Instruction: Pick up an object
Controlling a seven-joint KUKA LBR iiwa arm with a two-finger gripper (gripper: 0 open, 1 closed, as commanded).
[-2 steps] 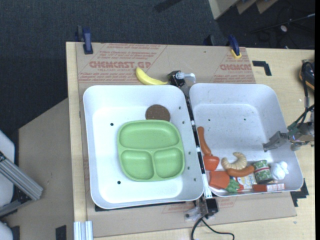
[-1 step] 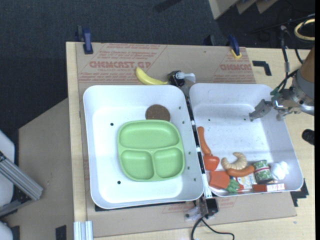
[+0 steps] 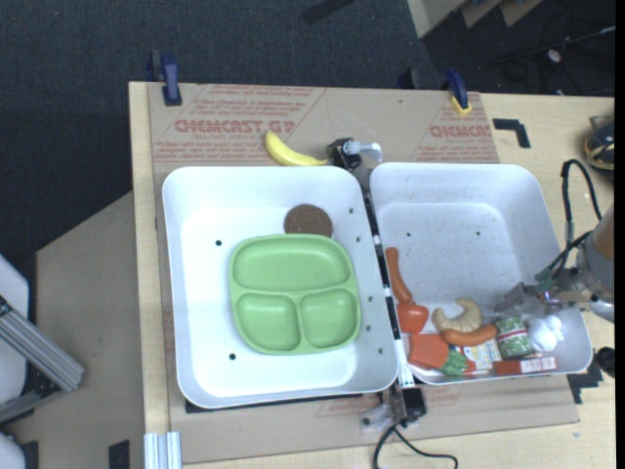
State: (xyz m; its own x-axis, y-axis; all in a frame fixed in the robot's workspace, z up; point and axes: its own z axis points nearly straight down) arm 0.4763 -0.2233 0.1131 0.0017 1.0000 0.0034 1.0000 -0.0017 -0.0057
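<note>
Gripper (image 3: 535, 296) hangs low at the right bin's (image 3: 459, 189) right side; its grip is unreadable. Toy food (image 3: 469, 338) crowds the near corner just beside it. Plate (image 3: 293, 293) fills the left bin (image 3: 195, 262).

Right bin's (image 3: 459, 203) upper half clear

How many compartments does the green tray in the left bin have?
3. On the green tray: one wide compartment across the far side, and two smaller ones on the near side, the left and the right. None looks hidden.
</note>
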